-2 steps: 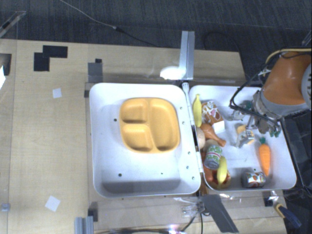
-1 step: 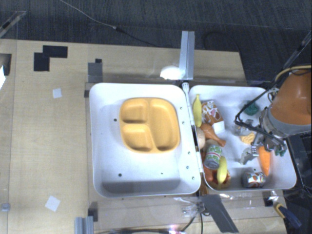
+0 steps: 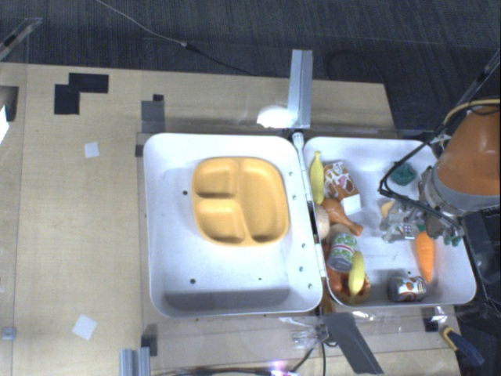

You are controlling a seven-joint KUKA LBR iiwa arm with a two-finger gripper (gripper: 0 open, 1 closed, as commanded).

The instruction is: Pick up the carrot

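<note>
Carrot [image 3: 424,258]: orange, tapered, lying in the right bin [image 3: 462,288], just beside the gripper [image 3: 412,227] on its near side, apparently not between the fingers. Finger state: cannot tell. A crushed can [image 3: 405,288] sits past the carrot; bananas [image 3: 316,178], a green-lidded jar [image 3: 341,254] and a snack packet [image 3: 338,178] lie left of the gripper. Left bin [image 3: 168,233] holds a yellow divided plate [image 3: 238,200]. Pale wood bench [image 3: 70,241], dark carpet [image 3: 235,14] behind.

Yellow divided plate [image 3: 238,200] sits mid left bin [image 3: 168,288]. Right of plate, across the divider: banana [image 3: 316,177], snack packet [image 3: 338,180], can [image 3: 342,253], second banana [image 3: 357,273], silver can [image 3: 406,288].
</note>
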